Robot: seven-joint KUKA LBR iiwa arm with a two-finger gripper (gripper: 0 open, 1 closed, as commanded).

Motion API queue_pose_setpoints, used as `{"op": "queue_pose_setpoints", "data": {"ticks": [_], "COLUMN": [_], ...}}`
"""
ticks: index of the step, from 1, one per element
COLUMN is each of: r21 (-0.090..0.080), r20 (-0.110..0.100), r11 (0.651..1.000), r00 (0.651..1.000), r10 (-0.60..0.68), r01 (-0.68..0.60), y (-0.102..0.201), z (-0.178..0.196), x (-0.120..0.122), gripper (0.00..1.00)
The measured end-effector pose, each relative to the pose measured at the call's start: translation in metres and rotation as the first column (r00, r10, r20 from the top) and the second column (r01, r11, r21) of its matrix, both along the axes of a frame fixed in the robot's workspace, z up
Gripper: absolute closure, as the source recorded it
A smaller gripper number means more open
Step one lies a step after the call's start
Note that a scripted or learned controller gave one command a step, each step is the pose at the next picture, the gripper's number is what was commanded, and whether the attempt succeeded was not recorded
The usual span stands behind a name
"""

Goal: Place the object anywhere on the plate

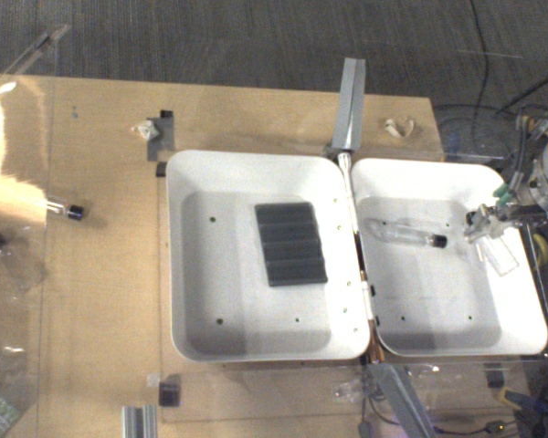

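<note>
**Op A:** Starting at the far left of my feed, I see a small clear vial with a black cap [64, 211] lying on the wooden bench [91, 318], well to the left of the left bin. What do you make of the left bin?

**Op B:** The left bin [187, 336] is white and shallow. On its floor lies the plate [291, 244], a dark grey ribbed rectangle, a little right of the bin's middle and turned slightly off square. I see nothing resting on it.

**Op A:** Agreed. Just right of the plate, a grey metal post [350, 104] rises from the seam between the two bins at their far edge.

**Op B:** Then the right bin [530, 336], touching the left one along that seam. The object is in it: a clear plastic tube with a dark cap [408, 235], lying on its side on the floor, in the far half of the right bin, well apart from the plate.

**Op A:** And the gripper [487, 222]?

**Op B:** I see it to the right of the tube, over the right bin's right side, near the tube's capped end but not touching it. From my feed I cannot tell whether its fingers are spread or pressed together. Nothing is visibly between them.
</note>
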State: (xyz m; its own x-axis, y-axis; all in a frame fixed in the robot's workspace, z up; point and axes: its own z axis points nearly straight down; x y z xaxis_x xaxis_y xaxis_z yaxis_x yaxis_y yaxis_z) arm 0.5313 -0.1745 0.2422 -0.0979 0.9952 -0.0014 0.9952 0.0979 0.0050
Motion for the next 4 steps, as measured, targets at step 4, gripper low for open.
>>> {"op": "queue_pose_setpoints", "data": {"ticks": [4], "r21": [0.001], "r20": [0.0], "r11": [0.992], "r00": [0.992], "r10": [0.128], "r01": [-0.128], "y": [0.279], "z": [-0.056], "x": [0.132], "gripper": [1.0]}}
